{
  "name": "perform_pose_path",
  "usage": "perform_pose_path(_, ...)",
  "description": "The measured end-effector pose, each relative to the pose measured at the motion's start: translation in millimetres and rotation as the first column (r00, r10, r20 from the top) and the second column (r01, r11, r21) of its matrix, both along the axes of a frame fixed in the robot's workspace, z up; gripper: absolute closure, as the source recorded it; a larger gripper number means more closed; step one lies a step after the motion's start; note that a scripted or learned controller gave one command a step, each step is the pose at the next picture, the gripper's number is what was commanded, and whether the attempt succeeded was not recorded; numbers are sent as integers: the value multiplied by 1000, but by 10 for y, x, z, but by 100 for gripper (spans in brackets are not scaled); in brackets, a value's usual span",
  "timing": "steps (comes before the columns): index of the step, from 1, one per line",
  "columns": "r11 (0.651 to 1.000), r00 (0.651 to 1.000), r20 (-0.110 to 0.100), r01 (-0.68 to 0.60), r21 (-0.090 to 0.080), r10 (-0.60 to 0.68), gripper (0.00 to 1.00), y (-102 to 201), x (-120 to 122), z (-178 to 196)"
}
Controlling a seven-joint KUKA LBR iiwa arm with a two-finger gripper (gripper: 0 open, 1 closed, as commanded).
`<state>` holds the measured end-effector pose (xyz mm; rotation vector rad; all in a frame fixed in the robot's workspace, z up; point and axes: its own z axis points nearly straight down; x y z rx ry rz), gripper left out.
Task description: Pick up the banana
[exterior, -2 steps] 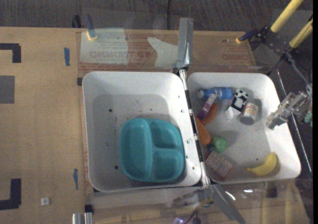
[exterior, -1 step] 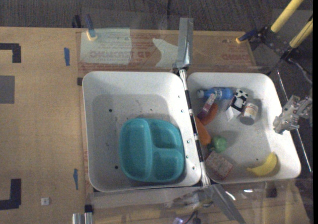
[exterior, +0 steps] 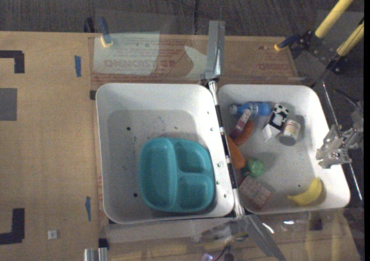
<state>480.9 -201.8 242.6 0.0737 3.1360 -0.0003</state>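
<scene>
The banana [exterior: 308, 193] is lying in the near right corner of the right bin [exterior: 272, 88], curving along the floor where it meets the right wall, with nothing touching it. The gripper [exterior: 332, 151] is hanging over that bin's right rim, just up from the banana and apart from it, holding nothing; it is showing as a small pale metal shape from above, and whether it is set wide or narrow cannot be told. The other things in the right bin are crowding toward its left and far sides: a blue bottle [exterior: 253, 109] is lying near the far wall, a black-and-white object [exterior: 278, 115] is sitting beside it, and a can [exterior: 291, 129] is resting just past that, toward the middle. An orange piece [exterior: 235, 153] is lying along the left wall, a green ball [exterior: 255, 167] is sitting just beside it, and a patterned box [exterior: 255, 191] is lying near the front left corner, well apart from the banana. In the left bin [exterior: 115, 115] a teal divided tray [exterior: 173, 176] is sitting toward the near right part of the floor. Both bins are resting side by side, walls touching, on the wooden bench [exterior: 46, 138].
</scene>
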Motion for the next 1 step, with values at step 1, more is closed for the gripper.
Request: perform_pose_path(1, 989, 989, -1, -150, -1, 150, 100, -214, 1, -444)
